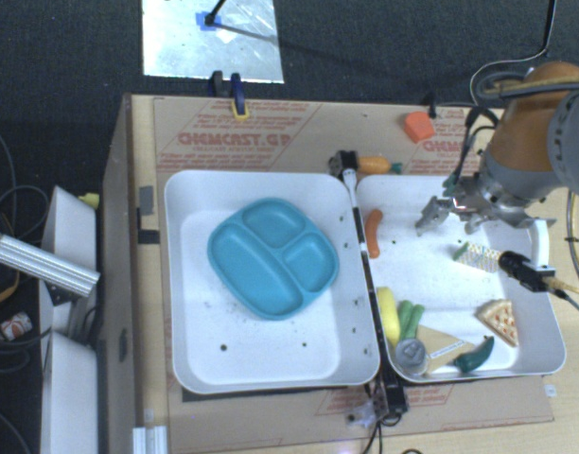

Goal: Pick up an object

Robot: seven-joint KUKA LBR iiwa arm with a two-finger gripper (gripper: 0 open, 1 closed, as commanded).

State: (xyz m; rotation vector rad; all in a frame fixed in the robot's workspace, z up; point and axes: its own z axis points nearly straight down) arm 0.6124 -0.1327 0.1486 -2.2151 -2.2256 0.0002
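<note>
While hovering over right bin [554, 348] | camera view: gripper [441, 211] above bare floor near back wall, fingers apart, clamped on nothing | nearest candidate: orange sausage [373, 233], just left of jaws, against divider wall | long axis along divider, running back to front | likely needs leftward shift, jaws across short width.

"CHEMCAST GP" on bench sheet [235, 140]
</note>
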